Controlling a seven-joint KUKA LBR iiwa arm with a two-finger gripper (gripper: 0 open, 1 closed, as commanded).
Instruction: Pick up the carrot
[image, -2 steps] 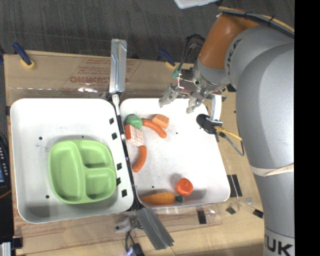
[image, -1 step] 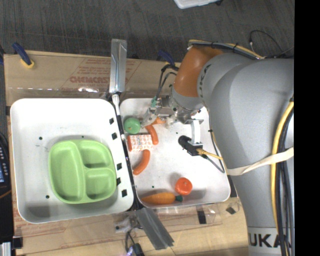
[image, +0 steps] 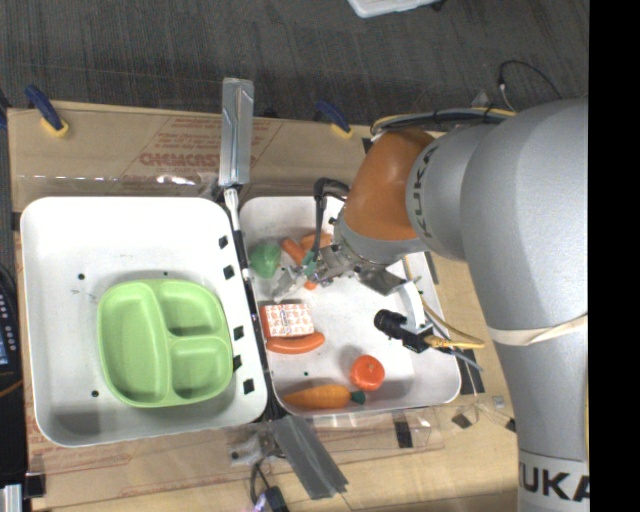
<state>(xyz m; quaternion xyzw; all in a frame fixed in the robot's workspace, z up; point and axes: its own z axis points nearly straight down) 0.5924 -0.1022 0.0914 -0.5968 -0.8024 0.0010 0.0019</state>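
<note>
Carrot (image: 318, 397): lies flat along the near wall of the right bin (image: 425, 372), leaf end towards the arm, untouched. Just above that end sits an orange fruit (image: 367, 372). Further up the bin are a sausage (image: 295, 343) and a box (image: 287, 320), touching each other.

Gripper (image: 312, 268): hangs over the far half of the same bin, well apart from the carrot. A green item (image: 265, 260) is beside it on the divider side, and a second orange piece (image: 296, 247) is just beyond it. You cannot tell from this view whether the gripper is open or closed; nothing is seen held in it.

Step in hand, as judged: the approach. You should bring the gripper towards the near wall and line it up across the carrot's width, at mid-length. Come straight down. The wall leaves little room on one side, and the fruit crowds the leaf end.

Hard to read: the wrist covers the gripper's working end. The orange piece beside it is partly hidden, so its kind is uncertain. The left bin (image: 60, 260) holds a green plate (image: 112, 345) and plays no part.
</note>
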